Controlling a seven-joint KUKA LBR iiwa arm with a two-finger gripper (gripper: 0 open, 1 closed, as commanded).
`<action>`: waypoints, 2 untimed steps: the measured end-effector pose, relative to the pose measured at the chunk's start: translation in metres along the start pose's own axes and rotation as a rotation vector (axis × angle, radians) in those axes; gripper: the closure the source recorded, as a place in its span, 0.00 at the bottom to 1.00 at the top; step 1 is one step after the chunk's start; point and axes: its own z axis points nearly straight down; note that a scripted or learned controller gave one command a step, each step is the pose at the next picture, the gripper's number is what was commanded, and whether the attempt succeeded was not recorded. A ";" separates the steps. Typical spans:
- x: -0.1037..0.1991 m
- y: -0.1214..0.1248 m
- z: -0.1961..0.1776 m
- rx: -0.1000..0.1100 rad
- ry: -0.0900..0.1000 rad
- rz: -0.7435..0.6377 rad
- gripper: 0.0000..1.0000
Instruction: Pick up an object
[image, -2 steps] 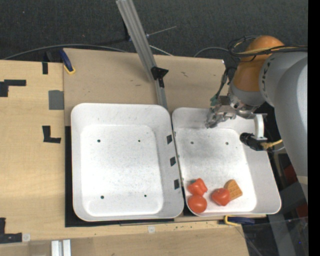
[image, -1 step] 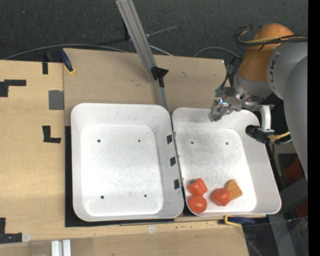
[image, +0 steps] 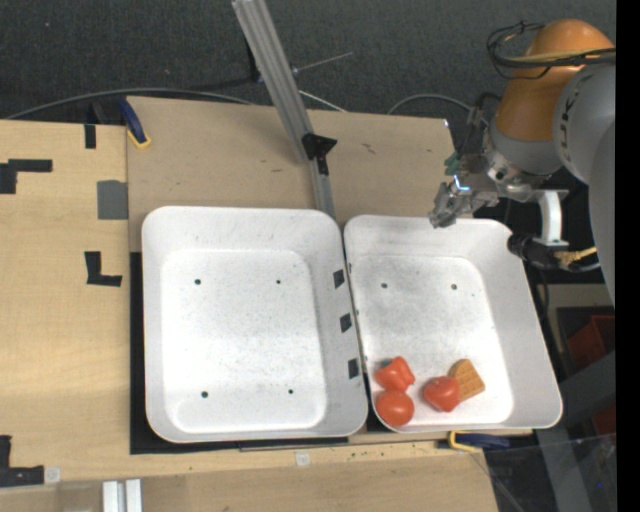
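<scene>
1. Nearest the camera, along the bottom wall of the right bin (image: 520, 300), sits a small cluster of objects: a red round piece (image: 395, 407) against the bin's lower left corner, a second red piece (image: 396, 375) just above it and touching it, a third red piece (image: 441, 393) a little to the right, and a tan wafer-like block (image: 466, 378) touching that third piece on its upper right.
2. The left bin (image: 160, 300) lies beside the right bin, their inner rims meeting down the middle, where a few small dark clips show.
3. Both bins rest on a brown bench (image: 200, 150) marked with strips of black tape.
4. Farther back, the gripper (image: 445, 213) hangs at the upper rim of the right bin, well apart from the cluster of objects. Nothing shows between its fingers; whether they are apart or together cannot be told.
5. Behind it rise the grey wrist and the orange band (image: 545, 75).
6. A grey metal rail (image: 285, 90) slants from the top edge down to the bins' junction.
</scene>
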 end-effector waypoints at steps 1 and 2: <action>0.000 0.001 -0.050 -0.001 0.000 -0.001 1.00; 0.047 0.001 -0.051 0.004 0.000 -0.004 1.00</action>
